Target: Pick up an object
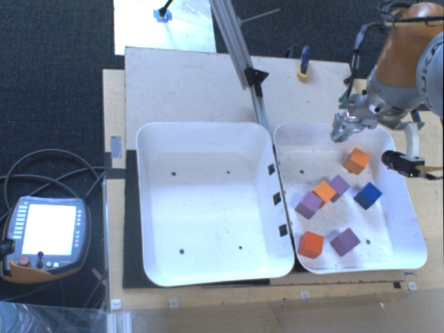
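1. From the camera above the bench (208,75), my arm (409,54) reaches in from the right, its orange band high at the upper right corner.
2. My gripper (343,127) hangs over the far edge of the right bin (409,241); it is small and blurred, so I cannot tell whether it is released or clenched, and I see no block in it.
3. The right bin holds six blocks, all lying on its floor.
4. An orange block (357,161) lies nearest my gripper, just below it and apart from it.
5. A blue block (368,195) sits toward the bin's right side.
6. In the middle, a second orange block (325,191) touches a purple block (339,185) on its right, and another purple block (309,204) lies just beside it on the left.
7. Near the front edge, a third orange block (311,244) and a third purple block (345,241) sit side by side, slightly apart.
8. The left bin (149,186) stands touching the right one.
9. A control pendant (45,238) with a lit screen lies on the floor at the left.
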{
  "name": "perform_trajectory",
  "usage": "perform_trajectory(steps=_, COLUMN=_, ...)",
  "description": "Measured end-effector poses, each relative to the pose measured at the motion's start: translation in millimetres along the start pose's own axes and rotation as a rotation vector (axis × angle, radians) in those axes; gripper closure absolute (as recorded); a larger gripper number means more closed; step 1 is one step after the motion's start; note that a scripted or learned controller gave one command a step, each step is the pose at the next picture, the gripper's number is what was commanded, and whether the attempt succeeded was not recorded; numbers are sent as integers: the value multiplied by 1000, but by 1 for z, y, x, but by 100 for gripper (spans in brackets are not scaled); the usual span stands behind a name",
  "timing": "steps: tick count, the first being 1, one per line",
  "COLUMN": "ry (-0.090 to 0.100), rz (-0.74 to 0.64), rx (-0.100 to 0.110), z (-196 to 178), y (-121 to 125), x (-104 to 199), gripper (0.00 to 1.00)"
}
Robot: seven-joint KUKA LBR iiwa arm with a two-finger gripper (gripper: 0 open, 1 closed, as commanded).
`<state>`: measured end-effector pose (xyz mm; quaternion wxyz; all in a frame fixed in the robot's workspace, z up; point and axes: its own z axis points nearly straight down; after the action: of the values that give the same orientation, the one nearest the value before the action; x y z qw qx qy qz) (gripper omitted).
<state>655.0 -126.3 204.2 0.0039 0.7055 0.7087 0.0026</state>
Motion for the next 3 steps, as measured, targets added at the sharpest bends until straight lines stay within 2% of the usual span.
perform_trajectory(steps=1, ry=0, rz=-1, rx=1, z=-46, y=7, x=3, gripper=100)
perform_trajectory(steps=2, ry=1, rz=0, rx=4, z=-70, y=8, x=3, gripper=100)
perform_trajectory(steps=3, ry=3, rz=-6, rx=6, z=-75, y=10, x=57, gripper=100)
